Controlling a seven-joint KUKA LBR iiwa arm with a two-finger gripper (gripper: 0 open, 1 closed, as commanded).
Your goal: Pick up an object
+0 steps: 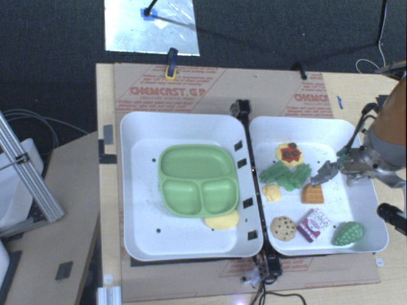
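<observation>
The bench (pixel 210 81) is a pale wooden board with red print, standing on dark carpet. At the far left, a metal frame (pixel 25 176) and a lower tan surface (pixel 63 221) are cut off by the picture's edge. Beyond the bench's far edge a shiny sheet (pixel 152 18) lies on the carpet with a blue mark on it. A yellow clamp (pixel 172 65) sits at the bench's far edge.

The left bin (pixel 137 170) holds a green tray (pixel 198 180) with three compartments. A yellow piece (pixel 221 220) pokes out from under the tray's near edge, mostly hidden, so its shape is hard to tell.

The right bin (pixel 331 129) holds small toy foods. Near its far edge lies a yellow and red piece (pixel 289 152); below it are green beans (pixel 286 173). A small yellow lump (pixel 271 192) sits by the left wall, and a waffle (pixel 312 194) lies just right of the beans. Along the near edge lie a cookie (pixel 283 228), a purple packet (pixel 315 224) and a green lump (pixel 348 232) in the near right corner.

The gripper (pixel 325 171) reaches in from the right, its tip above the waffle and beside the beans. Nothing is seen between its fingers; whether they are spread or closed cannot be told. The arm (pixel 388 132) is cut off at the right edge.
</observation>
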